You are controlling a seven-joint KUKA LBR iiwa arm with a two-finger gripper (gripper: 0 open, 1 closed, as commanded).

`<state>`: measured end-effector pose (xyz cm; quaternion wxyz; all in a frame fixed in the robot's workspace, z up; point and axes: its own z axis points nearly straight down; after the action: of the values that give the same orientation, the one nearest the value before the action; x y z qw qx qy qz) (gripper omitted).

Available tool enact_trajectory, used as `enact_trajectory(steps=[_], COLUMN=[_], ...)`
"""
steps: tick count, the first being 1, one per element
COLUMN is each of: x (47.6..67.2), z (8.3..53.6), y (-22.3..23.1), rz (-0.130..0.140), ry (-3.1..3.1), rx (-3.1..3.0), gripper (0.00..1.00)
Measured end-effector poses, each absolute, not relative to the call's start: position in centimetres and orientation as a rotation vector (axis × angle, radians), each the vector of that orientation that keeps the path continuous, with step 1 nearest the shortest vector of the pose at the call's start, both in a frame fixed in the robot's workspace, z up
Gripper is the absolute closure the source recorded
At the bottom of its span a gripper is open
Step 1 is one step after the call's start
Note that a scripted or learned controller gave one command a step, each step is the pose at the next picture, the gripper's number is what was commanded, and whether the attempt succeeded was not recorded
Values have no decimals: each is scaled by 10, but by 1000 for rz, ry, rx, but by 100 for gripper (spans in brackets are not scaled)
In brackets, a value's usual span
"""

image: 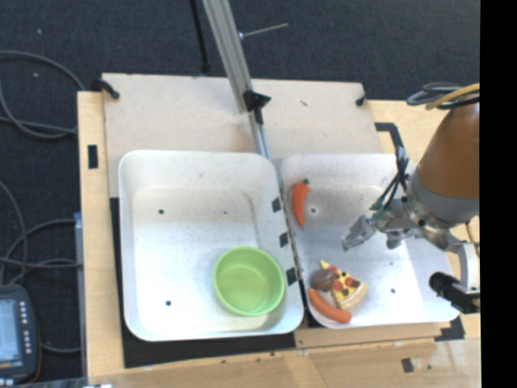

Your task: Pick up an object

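Note:
An orange carrot (pixel 299 203) with a green top lies against the left wall of the right bin (pixel 420 309). At that bin's front left sits a small cluster: a pizza slice (pixel 350 289), an orange sausage (pixel 329 306) and a brown piece (pixel 323 279). My gripper (pixel 354 238) hangs over the middle of the right bin, tip pointing left. It is to the right of the carrot and behind the cluster, apart from both, with nothing seen in it.
A green bowl (pixel 249 280) stands at the front right of the left bin (pixel 145 208). A slanted metal pole (pixel 230 43) rises from behind the divider between the bins. The arm's orange band (pixel 454 156) looms at the right edge.

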<state>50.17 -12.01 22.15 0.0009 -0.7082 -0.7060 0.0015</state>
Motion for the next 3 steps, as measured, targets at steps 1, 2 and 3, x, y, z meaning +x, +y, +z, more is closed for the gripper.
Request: enact_trajectory(steps=[1,2,3], x=[492,490,493], z=[172,109,123], y=[-126,-131,-130], rz=[6,6,-6], ry=[-2218,-2218,-2216], rx=[-2222,-2221,-2229], gripper=[0,0,100])
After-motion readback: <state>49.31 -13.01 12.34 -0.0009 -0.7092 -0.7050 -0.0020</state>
